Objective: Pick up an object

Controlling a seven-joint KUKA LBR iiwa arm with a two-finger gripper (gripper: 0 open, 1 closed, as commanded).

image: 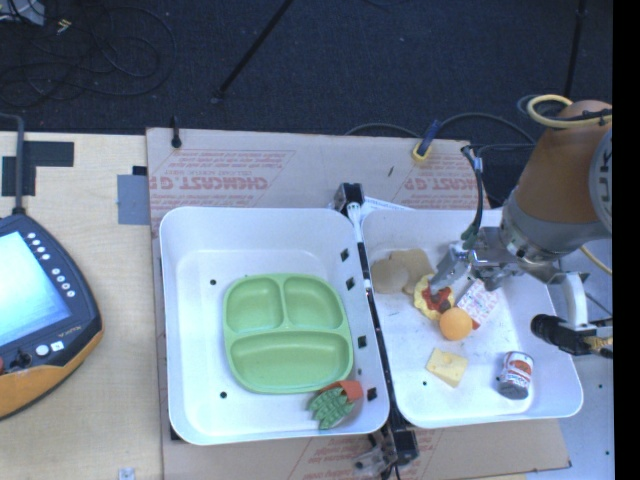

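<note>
Gripper (452, 273) sits low in the right bin (560, 393), over a small heap: a red-and-yellow item (430, 298), a white packet (480, 303) and an orange ball (456, 324). Finger opening cannot be told; nothing is seen held. A yellow block (447, 366) and small can (515, 374) lie nearer the front. Left bin (190, 268) carries a green divided plate (286, 331) and a green toy (334, 403).

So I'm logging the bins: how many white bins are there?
2. The left bin holds a green plate; the right bin is under the gripper.
</note>
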